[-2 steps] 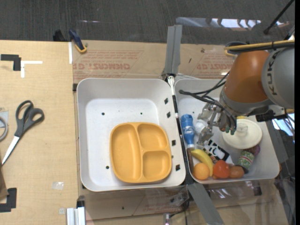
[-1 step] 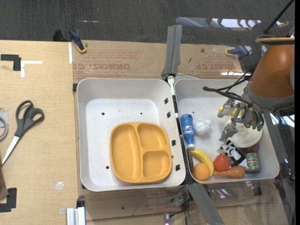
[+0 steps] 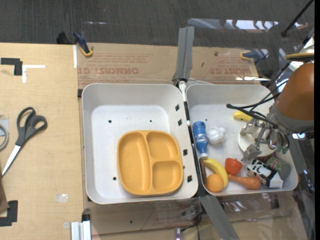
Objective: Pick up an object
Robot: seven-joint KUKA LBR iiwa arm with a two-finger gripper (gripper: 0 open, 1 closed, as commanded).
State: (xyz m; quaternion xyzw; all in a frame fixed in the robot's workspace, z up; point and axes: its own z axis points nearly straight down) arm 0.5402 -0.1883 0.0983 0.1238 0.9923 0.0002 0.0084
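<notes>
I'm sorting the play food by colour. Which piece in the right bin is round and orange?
The orange ball at the right bin's front left, beside the banana. The carrot is orange too, but long and tapered.

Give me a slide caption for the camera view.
Gripper hangs over right bin of toy food; yellow tray in left bin.

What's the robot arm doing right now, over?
Gripper low in right bin, nothing seen held. Carrot, banana, orange crowded nearby.
</notes>
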